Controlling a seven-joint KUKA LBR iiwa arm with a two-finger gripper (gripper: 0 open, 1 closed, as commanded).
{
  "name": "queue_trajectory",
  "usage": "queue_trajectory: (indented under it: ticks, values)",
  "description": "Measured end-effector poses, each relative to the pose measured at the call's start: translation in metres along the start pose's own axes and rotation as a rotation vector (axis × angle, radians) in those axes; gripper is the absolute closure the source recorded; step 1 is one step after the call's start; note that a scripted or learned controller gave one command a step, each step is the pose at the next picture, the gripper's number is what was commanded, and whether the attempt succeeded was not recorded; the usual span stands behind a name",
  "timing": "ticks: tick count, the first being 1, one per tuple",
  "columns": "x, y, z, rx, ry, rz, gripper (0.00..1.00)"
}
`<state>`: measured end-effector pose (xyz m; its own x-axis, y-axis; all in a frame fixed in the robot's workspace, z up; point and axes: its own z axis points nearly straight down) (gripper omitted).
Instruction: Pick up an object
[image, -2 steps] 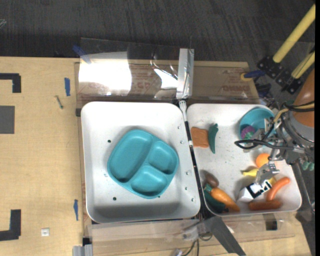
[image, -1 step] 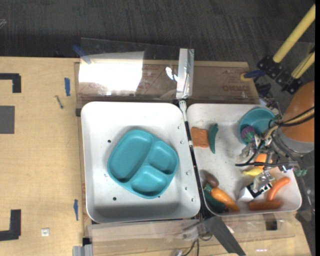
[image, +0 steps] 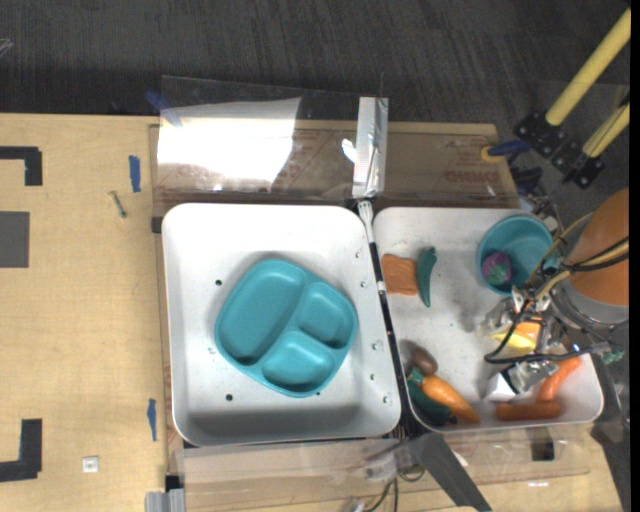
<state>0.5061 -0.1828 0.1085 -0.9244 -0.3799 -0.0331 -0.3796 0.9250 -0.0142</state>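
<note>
Right bin (image: 455, 300) taken as the landmark. The things to pick lie in it. Count, as far as the view allows: one teal cup (image: 512, 250) at its far right corner, with a purple lump (image: 496, 267) inside; one orange block (image: 400, 276) near its far left wall, touching one dark teal strip (image: 427, 272) just to the block's right; one brown lump (image: 421, 357) by its left wall; one carrot (image: 447, 396) at its near left corner, lying on a dark green piece (image: 425, 398); one red-orange stick (image: 527, 409) along its near wall.

Gripper (image: 522, 345) sits low over the right half of the right bin, amid cables and a yellow part; whether its jaws are apart or closed cannot be told, and nothing is clearly seen between them. A second slim orange piece (image: 563, 372) lies just by it, possibly another carrot; the view is cluttered there.

Left of the right bin: one left bin (image: 190, 250), walls touching, holding one teal plate (image: 287, 325) with three compartments.

Beyond the right bin: brown cardboard (image: 440, 165) with faint print, not readable. No other readable writing or brand.
</note>
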Motion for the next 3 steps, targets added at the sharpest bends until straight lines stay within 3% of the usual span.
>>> queue_trajectory:
  ticks: [1, 2, 3]
  values:
    - [-0.022, -0.029, 0.003, -0.008, 0.018, 0.021, 0.00]
    - [-0.050, -0.041, 0.002, 0.007, 0.002, -0.021, 0.00]
    - [-0.060, -0.055, 0.002, 0.007, -0.013, -0.035, 0.00]
